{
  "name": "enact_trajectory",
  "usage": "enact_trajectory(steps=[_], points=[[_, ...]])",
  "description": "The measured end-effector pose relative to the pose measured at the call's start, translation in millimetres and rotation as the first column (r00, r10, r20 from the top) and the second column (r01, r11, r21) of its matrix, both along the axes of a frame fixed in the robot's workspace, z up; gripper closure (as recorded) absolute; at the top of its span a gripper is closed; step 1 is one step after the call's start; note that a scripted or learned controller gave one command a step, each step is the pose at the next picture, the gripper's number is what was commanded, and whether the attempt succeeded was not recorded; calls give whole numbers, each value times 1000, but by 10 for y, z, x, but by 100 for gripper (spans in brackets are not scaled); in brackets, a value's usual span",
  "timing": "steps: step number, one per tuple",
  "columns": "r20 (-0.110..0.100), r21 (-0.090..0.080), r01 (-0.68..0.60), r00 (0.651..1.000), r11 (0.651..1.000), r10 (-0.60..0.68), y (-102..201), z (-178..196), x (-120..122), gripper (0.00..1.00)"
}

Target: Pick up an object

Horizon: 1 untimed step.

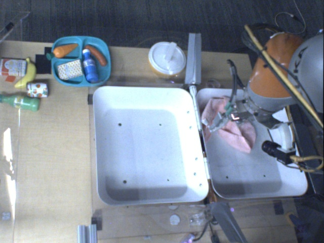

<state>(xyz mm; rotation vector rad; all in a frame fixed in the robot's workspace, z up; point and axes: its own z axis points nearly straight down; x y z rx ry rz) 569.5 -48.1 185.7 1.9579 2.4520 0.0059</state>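
A crumpled pink cloth [239,131] lies in the upper left part of the right bin [253,184], with one fold resting against the bin's left wall. My gripper [223,119] reaches in from the right and sits low over the cloth's left half, touching or nearly touching it. The grey wrist with its orange band [271,77] hides the bin's upper right corner. I cannot make out whether the cloth is held.
The left bin [147,151] sits beside the right one, with a metal post [193,59] at the back between them. Behind the bins are a white lidded cup [167,58] and a blue divided plate [81,61] of toy food. A banana [26,75], can [37,89] and green bottle [20,102] lie far left.
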Motion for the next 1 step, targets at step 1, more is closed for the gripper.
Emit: enact_trajectory(steps=[1], points=[[-4,0,-111,994,994,111,-390,-843,111,0]])
